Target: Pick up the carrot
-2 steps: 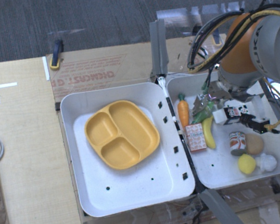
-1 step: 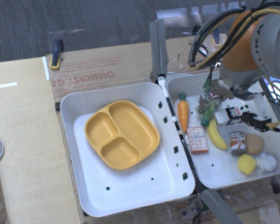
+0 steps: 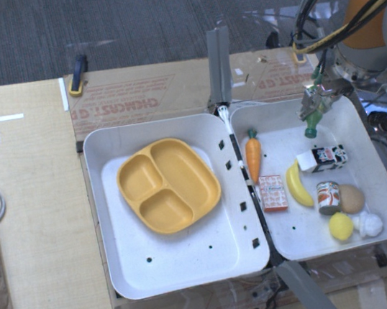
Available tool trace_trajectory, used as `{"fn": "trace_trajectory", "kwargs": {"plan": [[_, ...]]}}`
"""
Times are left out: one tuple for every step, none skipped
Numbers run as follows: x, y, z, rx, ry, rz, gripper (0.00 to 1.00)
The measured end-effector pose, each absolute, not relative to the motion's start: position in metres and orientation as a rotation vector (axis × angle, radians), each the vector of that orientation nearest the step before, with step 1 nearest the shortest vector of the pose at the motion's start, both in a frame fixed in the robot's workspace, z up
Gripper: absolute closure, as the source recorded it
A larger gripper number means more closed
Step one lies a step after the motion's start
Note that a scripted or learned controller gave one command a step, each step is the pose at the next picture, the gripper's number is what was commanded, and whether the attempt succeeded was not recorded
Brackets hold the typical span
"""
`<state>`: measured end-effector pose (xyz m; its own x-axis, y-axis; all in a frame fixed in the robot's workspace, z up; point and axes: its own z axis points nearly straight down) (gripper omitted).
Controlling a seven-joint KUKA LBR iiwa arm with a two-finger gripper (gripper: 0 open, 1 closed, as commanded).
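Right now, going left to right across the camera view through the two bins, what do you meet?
Yellow plate → carrot → red box → banana → can → egg, with the gripper above the right bin's far side.

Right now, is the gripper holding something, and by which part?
It cannot be told. The gripper is over the right bin, apart from the carrot, which lies untouched by the left wall.
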<state>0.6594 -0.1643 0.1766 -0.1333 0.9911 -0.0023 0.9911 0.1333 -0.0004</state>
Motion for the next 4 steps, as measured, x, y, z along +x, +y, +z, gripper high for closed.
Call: {"fn": "trace_trajectory", "kwargs": {"plan": [[0.659, -0.218, 0.244, 2.109, 2.327, -0.004, 1.00], [0.660, -0.222, 0.439, 2.146, 2.297, -0.007, 1.00], [0.660, -0.222, 0.439, 2.146, 2.297, -0.007, 0.00], [0.663, -0.222, 0.445, 2.143, 2.301, -0.013, 1.00]]}}
